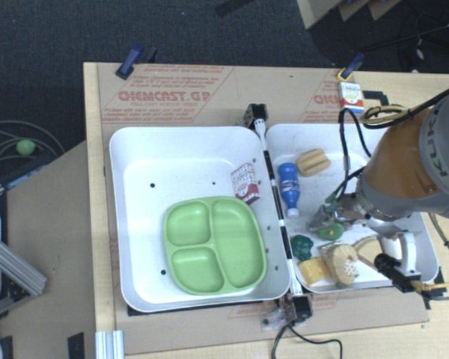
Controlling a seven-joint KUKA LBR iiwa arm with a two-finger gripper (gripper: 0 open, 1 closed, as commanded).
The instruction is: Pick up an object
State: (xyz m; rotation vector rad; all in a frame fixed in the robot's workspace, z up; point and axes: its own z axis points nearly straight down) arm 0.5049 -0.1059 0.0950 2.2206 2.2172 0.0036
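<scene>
Inside left bin: green tray, red-white packet.

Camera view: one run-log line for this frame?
arm: over right bin | gripper: low by green object | blue bottle: lying by divider | left bin: green tray, red-white packet

1. Blue bottle, white-capped, lying lengthwise, centre-right of frame.
2. Tan bread-like piece, above-right of the bottle.
3. Small dark green item, below the bottle.
4. Yellow block touching beige lumpy piece, lower right.
</scene>
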